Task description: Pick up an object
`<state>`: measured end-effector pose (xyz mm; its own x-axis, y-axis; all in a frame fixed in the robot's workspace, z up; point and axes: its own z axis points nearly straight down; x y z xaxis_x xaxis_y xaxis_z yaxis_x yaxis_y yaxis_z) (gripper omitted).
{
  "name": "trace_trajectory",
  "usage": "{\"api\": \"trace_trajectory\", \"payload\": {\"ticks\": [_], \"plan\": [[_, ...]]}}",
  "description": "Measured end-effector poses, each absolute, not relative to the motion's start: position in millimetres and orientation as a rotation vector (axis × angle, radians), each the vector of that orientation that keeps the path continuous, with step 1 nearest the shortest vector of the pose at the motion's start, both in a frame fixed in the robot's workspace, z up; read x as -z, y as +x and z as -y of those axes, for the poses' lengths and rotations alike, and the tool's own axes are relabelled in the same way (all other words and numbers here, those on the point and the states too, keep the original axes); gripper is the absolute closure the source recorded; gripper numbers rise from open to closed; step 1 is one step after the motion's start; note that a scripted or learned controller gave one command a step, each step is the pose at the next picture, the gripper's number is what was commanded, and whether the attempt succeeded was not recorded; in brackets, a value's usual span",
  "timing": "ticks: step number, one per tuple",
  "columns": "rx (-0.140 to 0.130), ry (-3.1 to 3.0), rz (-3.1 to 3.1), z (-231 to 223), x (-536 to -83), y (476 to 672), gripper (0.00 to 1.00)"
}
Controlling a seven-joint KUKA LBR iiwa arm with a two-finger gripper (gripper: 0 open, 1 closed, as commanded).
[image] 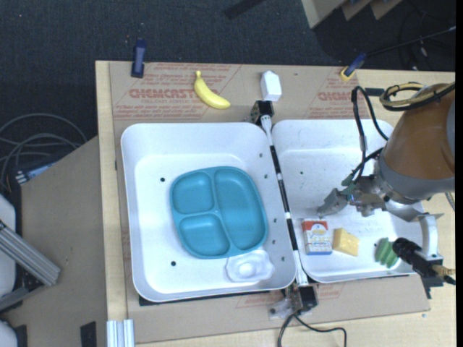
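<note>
- Two white bins; the gripper [334, 202] hangs low in the right bin [318, 147], fingers apparently spread, nothing between them.
- Nearest target: small red-and-white carton [316, 237], just below-left of the tips, long axis up-down in view.
- Yellow block [346, 242] beside it, green item [384, 253] further right.
- Left bin [145, 194]: blue divided tray [215, 212], clear lid [247, 267].
- Banana [210, 92] sits on cardboard [173, 85] printed "CHEMCAST"; carton text unreadable.

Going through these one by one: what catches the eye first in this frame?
The blue divided tray lying in the left bin stands out most. Next, the arm's gripper low in the right bin, just above a small red-and-white box and a yellow block.
</note>
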<state>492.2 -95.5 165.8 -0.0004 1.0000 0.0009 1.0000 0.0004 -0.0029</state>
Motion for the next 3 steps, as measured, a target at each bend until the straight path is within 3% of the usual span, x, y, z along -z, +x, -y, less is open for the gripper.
{"api": "trace_trajectory", "payload": {"ticks": [1,2,3], "plan": [[0.000,-2.221,2.221,97,-84,522.6,0.00],[0.001,-2.223,2.223,144,-117,598.6,0.00],[-0.001,-2.221,2.221,148,-163,533.1,0.00]]}}
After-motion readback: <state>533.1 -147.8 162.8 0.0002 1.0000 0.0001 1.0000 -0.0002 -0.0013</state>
